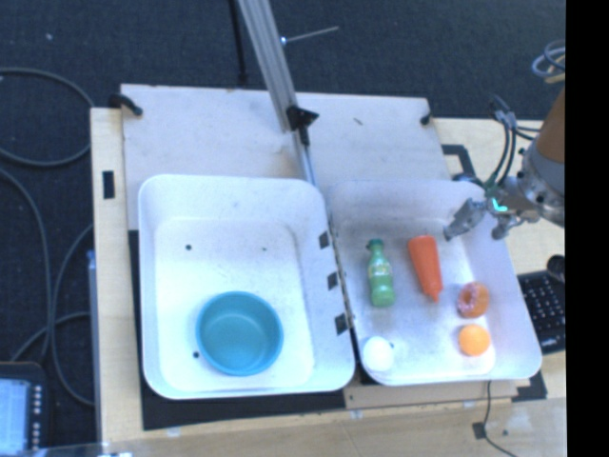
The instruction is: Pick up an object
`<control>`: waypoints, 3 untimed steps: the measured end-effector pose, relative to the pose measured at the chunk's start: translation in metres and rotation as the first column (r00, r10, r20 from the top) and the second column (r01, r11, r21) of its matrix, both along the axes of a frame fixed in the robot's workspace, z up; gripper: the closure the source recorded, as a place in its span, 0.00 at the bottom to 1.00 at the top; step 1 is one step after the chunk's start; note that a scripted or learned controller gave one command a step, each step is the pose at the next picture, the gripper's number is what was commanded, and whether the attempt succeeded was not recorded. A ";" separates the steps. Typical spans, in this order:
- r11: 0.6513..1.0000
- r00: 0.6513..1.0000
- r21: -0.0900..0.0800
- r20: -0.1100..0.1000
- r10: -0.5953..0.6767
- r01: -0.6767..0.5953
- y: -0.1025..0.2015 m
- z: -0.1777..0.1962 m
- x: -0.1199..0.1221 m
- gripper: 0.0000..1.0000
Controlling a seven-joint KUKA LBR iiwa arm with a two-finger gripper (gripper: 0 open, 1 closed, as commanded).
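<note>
1. Your left bin (pixel 162 208) held a blue bowl (pixel 239 332).
2. Your right bin (pixel 400 198) held a white ball (pixel 378 354); green bottle (pixel 381 274); carrot (pixel 426 266); doughnut (pixel 473 300); orange (pixel 474 340).
3. Your gripper (pixel 483 222) hung above the carrot, fingers spread, holding nothing.

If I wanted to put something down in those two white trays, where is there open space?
Most room is in the left bin: its whole far half, above the blue bowl, is bare. The right bin is crowded: green bottle, carrot, donut, orange ball, white ball. Its far strip is bare, beside the gripper.
</note>
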State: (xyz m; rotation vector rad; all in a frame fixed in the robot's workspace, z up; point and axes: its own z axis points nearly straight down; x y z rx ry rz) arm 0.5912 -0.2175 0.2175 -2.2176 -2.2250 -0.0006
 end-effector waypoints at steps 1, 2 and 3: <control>1.000 1.000 -0.001 0.003 0.000 0.000 0.000 0.001 0.001 0.00; 1.000 1.000 -0.002 -0.006 -0.004 0.004 0.000 -0.062 -0.006 0.00; 1.000 1.000 -0.003 -0.003 -0.005 0.005 -0.001 -0.115 -0.006 0.00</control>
